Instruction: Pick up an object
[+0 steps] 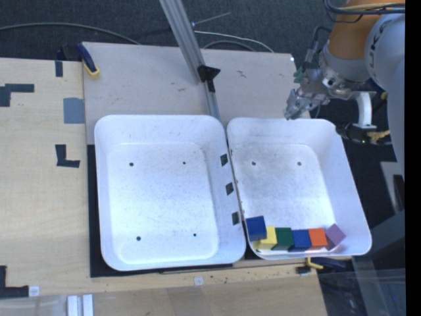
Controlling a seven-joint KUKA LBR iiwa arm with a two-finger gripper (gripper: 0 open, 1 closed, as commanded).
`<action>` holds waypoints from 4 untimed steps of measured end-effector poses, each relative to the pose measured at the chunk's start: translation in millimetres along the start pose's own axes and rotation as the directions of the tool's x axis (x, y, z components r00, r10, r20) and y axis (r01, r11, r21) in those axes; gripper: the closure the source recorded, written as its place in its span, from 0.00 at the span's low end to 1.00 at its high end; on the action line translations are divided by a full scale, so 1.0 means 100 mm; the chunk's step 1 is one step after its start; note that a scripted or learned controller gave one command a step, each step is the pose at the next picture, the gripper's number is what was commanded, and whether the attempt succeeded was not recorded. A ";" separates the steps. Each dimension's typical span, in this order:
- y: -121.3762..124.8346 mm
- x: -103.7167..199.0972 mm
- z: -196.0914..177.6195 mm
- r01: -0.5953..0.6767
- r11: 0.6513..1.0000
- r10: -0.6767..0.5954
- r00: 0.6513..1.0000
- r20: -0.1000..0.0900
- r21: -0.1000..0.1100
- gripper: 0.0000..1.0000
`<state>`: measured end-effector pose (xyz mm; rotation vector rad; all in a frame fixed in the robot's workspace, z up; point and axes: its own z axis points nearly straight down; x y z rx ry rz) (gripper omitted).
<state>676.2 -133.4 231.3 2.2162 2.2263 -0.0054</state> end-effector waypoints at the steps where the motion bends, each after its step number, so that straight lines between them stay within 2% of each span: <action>1: -0.81 0.38 -1.02 -0.001 1.000 0.001 1.000 -0.003 -0.009 1.00; 2: -1.86 0.41 -1.47 -0.005 1.000 0.005 1.000 -0.003 -0.004 1.00; 3: -1.94 1.10 -2.80 0.000 1.000 0.000 1.000 -0.003 -0.010 1.00; 4: -1.51 1.12 -3.13 -0.002 1.000 0.002 1.000 -0.001 -0.007 1.00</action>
